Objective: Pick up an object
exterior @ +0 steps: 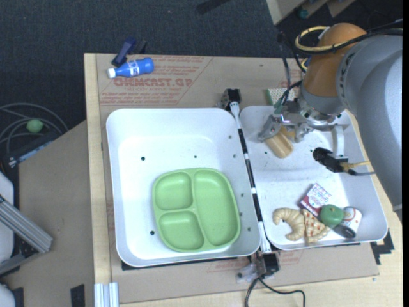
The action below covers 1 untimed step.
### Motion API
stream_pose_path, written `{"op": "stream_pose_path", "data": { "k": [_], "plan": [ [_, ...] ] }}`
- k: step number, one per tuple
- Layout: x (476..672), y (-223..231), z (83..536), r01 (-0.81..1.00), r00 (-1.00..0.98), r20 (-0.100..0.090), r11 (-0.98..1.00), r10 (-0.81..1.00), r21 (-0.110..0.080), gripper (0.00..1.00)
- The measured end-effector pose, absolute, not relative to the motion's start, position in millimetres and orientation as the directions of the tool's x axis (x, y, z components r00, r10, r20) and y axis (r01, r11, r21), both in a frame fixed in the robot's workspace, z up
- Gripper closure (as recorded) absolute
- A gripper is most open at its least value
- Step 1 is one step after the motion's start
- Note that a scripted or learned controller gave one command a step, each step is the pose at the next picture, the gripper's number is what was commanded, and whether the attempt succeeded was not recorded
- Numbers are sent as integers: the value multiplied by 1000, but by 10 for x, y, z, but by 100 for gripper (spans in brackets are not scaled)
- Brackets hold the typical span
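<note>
Gripper over a tan block at the far end of the right-hand shallow white bin [281, 179].

At that bin's near end lie a tan toy croissant [291, 222], an orange toy pizza slice [313, 227], a round green toy [331, 214] and a red-and-white packet [314, 197], close together. Touching the bin's left side is the second white bin [160, 139], which holds a pale green divided plastic plate [195, 210]. At the right-hand bin's far end, the gripper [284, 132] hangs just over the tan block [279, 147]; I cannot tell whether it is spread or closed. Beyond the bin and well to its left, a blue-and-white bottle [131, 68] lies on the cardboard-covered surface [192, 78].
</note>
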<state>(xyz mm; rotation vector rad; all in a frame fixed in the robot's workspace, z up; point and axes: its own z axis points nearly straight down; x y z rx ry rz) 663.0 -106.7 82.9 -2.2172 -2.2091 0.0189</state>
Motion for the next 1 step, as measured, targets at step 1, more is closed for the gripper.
{"op": "stream_pose_path", "data": {
  "k": [1],
  "plan": [
    [6627,-1071,925,1000,4,-2,-4,1000,-17,100]
  ]
}}
